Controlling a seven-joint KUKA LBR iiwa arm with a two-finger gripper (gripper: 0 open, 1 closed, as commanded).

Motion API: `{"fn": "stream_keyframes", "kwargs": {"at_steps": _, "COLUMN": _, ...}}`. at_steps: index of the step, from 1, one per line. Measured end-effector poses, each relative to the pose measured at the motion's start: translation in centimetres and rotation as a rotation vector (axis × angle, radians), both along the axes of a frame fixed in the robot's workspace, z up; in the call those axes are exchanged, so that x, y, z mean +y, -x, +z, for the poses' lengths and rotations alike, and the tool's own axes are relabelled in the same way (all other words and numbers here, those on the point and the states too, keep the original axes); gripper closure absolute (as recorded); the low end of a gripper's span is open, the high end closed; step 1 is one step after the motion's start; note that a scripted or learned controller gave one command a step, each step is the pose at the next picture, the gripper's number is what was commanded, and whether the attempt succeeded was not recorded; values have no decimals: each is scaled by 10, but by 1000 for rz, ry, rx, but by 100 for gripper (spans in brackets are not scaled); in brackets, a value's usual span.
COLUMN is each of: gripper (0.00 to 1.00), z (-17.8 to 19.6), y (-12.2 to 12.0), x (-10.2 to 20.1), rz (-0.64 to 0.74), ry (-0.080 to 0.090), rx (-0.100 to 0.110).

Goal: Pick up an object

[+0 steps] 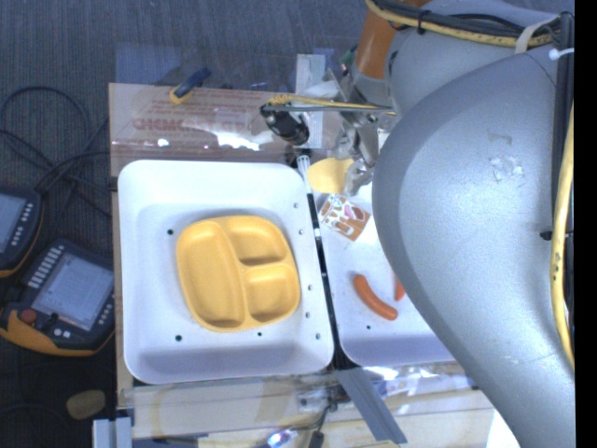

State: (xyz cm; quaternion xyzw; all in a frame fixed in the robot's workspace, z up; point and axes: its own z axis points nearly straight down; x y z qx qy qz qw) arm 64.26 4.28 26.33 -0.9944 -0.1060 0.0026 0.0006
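A: What's there to grab?

B: An orange hot dog toy (374, 297), long and thin, lying at a slant on the floor of the right bin (373, 343). Just above it is a small flat packet (343, 217), white w/ red marks. Above that, a pale yellow round thing (328, 175), partly covered.

A: And the left bin?

B: The left bin (140, 250) has a yellow tray (238, 271) w/ three dips, sitting in the middle.

A: What's in the way?

B: The big grey arm (485, 203). It covers most of the right bin. A bit of something orange (399, 291) peeks out by its edge, can't tell what it is.

A: Is the claw open or closed?

B: Can't tell. The claw (359, 157) is up near the top of the right bin, by the yellow round thing, but it's too dark and tangled w/ cables to make out.

A: Other stuff?

B: Two handheld screens (56, 292) w/ cords on the carpet, far left.
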Motion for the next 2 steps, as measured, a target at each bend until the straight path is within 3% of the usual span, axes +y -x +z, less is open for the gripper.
{"fn": "stream_keyframes", "kwargs": {"at_steps": 1, "gripper": 100, "z": -82, "y": 25, "x": -27, "rz": -10, "ry": 2, "rx": 2}}
{"fn": "stream_keyframes", "kwargs": {"at_steps": 2, "gripper": 100, "z": -81, "y": 18, "x": -82, "rz": 15, "ry": 4, "rx": 0}}
